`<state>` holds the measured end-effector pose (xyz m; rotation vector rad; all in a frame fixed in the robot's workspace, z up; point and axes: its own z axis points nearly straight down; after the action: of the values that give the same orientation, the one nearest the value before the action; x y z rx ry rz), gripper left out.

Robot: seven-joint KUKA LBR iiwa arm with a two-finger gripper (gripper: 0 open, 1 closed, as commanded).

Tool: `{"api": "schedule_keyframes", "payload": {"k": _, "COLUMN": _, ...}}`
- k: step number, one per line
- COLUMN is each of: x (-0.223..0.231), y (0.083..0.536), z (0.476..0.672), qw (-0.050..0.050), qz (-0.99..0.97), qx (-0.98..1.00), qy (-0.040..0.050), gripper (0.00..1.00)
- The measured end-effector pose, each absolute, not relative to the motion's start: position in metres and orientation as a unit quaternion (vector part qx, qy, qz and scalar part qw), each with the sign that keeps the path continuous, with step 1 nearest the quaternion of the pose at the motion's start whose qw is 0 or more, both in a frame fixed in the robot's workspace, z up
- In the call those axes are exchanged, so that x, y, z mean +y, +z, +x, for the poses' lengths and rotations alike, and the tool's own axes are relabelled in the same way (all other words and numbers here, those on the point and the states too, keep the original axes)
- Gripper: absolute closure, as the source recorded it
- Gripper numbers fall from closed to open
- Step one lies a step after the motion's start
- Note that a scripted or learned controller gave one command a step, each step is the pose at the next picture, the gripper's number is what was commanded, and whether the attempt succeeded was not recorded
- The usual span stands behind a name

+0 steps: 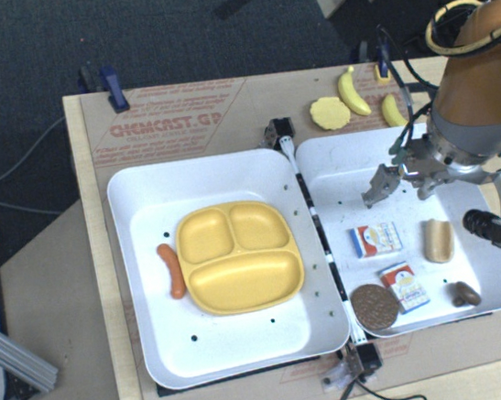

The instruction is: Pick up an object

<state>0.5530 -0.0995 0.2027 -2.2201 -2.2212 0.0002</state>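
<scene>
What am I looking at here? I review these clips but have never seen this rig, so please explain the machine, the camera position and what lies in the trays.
One fixed camera looks down at a slant on a bench. The grey and orange arm reaching in from the right is a robot, and its gripper hangs above the right bin with nothing visibly between its fingers. That bin holds two small cartons, a tan roll, a brown round disc and a small dark lump. The left bin holds a yellow divided plate with a toy sausage beside it. Toy bananas lie on the board behind.
</scene>
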Motion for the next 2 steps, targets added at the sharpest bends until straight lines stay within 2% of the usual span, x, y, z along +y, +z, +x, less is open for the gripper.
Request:
{"api": "schedule_keyframes", "payload": {"k": 1, "x": -0.114, "y": 0.106, "z": 0.555, "qw": 0.004, "qz": -0.708, "qx": -0.707, "qy": 0.0027, "gripper": 0.00}}
{"api": "schedule_keyframes", "payload": {"k": 2, "x": -0.117, "y": 0.088, "z": 0.552, "qw": 0.000, "qz": -0.707, "qx": -0.707, "qy": -0.0036, "gripper": 0.00}}
